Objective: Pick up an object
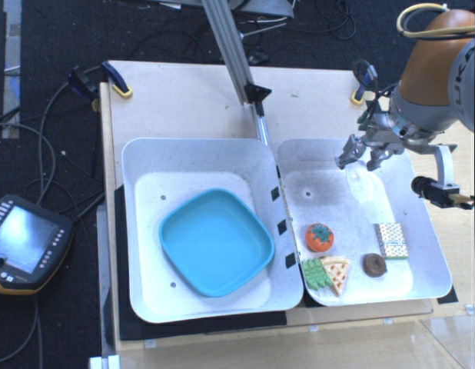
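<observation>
Gripper (361, 157) hangs over far part of right bin (422, 237), fingers spread, nothing between them; sits high, probably so it can drop on a target w/o sweeping the rest. Candidates cluster at near end of that bin: tomato (320, 237), pizza slice (335, 274) w/ leafy green (315, 274) touching its left side, brown round piece (374, 264), patterned block (391, 240). Block's long axis runs roughly near–far; pizza tip points near. Left bin (137, 206) holds blue tray (215, 241), well apart from gripper.

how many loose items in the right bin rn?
5. Tomato mid-bin, green leafy piece and pizza slice side by side at the near edge, brown round piece to their right, patterned block just beyond it. None look hidden.
</observation>
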Robot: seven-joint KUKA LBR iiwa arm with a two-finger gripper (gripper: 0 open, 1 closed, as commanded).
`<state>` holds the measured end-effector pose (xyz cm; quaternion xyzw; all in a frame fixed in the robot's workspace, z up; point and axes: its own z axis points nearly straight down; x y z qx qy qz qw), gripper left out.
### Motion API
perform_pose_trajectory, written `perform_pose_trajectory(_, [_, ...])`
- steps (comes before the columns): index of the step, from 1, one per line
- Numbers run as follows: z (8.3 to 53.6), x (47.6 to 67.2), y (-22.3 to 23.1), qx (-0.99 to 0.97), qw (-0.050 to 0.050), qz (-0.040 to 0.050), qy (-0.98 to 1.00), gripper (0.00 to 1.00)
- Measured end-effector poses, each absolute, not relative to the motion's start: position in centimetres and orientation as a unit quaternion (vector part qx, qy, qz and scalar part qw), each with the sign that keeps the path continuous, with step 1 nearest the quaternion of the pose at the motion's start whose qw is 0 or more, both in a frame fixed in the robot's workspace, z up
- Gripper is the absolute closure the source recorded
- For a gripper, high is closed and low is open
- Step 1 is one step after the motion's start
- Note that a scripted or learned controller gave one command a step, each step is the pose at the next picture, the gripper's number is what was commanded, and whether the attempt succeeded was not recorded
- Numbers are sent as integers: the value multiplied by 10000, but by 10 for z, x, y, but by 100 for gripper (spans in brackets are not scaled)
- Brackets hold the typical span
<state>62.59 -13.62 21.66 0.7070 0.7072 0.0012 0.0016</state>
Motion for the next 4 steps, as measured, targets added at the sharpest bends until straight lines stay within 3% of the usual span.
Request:
perform_pose_trajectory(1, [247, 626, -136, 7070, 11, 9, 7072, 100])
perform_pose_trajectory(2, [239, 612, -84, 7056, -5, 2, 7086, 100])
perform_pose_trajectory(4, [229, 603, 34, 7054, -8, -1, 7088, 100])
